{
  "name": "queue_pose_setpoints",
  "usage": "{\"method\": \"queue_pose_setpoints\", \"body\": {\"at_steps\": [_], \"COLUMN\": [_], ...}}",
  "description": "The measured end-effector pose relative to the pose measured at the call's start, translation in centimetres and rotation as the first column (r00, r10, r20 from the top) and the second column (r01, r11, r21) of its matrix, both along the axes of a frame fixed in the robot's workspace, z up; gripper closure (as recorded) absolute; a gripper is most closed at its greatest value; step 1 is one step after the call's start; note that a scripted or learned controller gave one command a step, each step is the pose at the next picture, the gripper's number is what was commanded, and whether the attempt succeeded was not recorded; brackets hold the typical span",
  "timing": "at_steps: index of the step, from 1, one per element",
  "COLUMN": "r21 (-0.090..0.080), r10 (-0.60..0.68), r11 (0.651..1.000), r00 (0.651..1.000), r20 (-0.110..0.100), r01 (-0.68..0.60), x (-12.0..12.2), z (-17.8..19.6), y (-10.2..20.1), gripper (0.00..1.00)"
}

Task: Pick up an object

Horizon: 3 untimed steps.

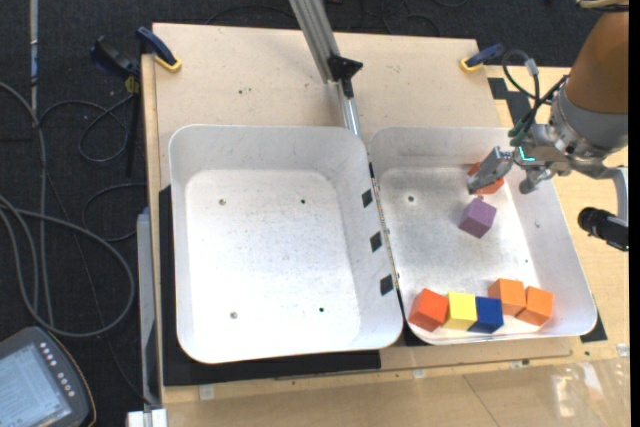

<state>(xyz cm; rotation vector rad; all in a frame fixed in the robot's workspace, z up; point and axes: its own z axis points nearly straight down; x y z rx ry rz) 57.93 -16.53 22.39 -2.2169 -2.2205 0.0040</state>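
Blocks are lying in the right-hand bin (560,245), and the purple block (478,216) is the one sitting out on its own in the middle of the floor, a little tilted, well apart from the rest. Along the bin's near edge a row is huddling together: an orange block (429,308), a yellow block (462,309) touching it, a blue block (489,314) beside that, and two more orange blocks (523,300) at the right end. The left-hand bin (200,215) is sitting beside it.

The gripper (510,171) is hanging over the far right part of the right-hand bin, above and just beyond the purple block, with the arm (600,85) reaching in from the right. Its two fingers are standing apart, spread fairly wide, and something small and orange-red (487,181) is showing by the left finger; whether that is being held I cannot tell.

These look to me like small foam or painted wooden cubes, so I am expecting them to be light, stiff and not at all fragile, with flat faces that are not very slippery. The purple one seems the easiest to take, pinched across two opposite flat sides, since nothing is crowding it. The ones in the row are pressing against each other, leaving little room for a finger between them.
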Motion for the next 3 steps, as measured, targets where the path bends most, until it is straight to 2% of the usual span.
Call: {"method": "queue_pose_setpoints", "body": {"at_steps": [1,2,3], "r21": [-0.001,0.000,-0.007], "r10": [0.000,-0.001,-0.002], "r11": [1.000,1.000,1.000], "r00": [1.000,1.000,1.000], "r20": [0.004,-0.001,0.009], "r01": [0.000,0.001,0.002], "x": [0.0,0.3,0.1], "z": [0.2,-5.8,-9.8], "y": [0.0,0.8,0.8], "gripper": [0.00,0.00,0.00]}}
